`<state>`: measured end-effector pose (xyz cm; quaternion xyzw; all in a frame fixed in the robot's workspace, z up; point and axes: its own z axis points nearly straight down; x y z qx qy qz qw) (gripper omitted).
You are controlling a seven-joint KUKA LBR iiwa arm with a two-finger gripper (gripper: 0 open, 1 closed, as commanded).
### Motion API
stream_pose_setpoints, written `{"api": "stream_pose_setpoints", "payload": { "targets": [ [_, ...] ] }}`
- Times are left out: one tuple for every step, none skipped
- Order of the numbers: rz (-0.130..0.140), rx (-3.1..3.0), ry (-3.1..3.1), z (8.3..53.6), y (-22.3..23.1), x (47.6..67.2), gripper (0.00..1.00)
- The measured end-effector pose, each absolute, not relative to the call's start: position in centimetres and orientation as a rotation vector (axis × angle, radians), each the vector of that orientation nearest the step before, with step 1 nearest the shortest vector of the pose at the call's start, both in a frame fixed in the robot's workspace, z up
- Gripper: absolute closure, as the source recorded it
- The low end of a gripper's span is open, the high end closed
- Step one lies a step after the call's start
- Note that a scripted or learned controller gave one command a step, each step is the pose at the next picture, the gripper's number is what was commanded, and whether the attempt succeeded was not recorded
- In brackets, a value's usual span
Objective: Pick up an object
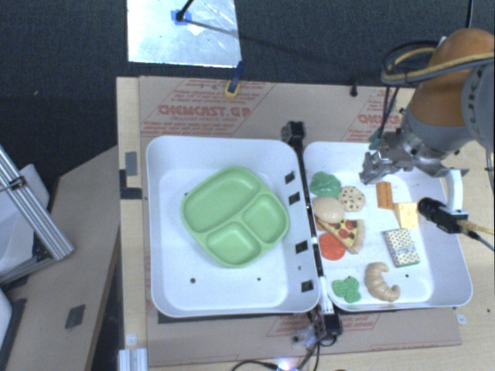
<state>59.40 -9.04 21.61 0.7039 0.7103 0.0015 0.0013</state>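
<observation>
The gripper [377, 168] hovers at the right bin's upper edge; its state I cannot tell. The orange rectangular block [384, 195] lies just below it, long axis running up-down in the frame.

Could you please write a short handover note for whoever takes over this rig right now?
Gripper: hovering over the back of the right bin, nothing visible between its fingers.
Right bin: toy foods, including a cookie, pizza slice, croissant and an orange stick just under the gripper.
Left bin: green divided plate.
Done: nothing picked yet.
Left: descend, grasp one item, lift.
</observation>
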Motion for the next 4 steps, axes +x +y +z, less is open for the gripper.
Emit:
{"api": "stream_pose_setpoints", "payload": {
  "targets": [
    [0.008,2.207,2.232,22.9,-3.8,62.3,1.0],
    [0.005,2.211,2.229,21.4,-0.9,65.1,1.0],
    [0.001,2.213,2.227,22.1,-0.5,64.3,1.0],
    [0.002,2.211,2.227,21.6,-0.7,65.2,1.0]
  ]
}}
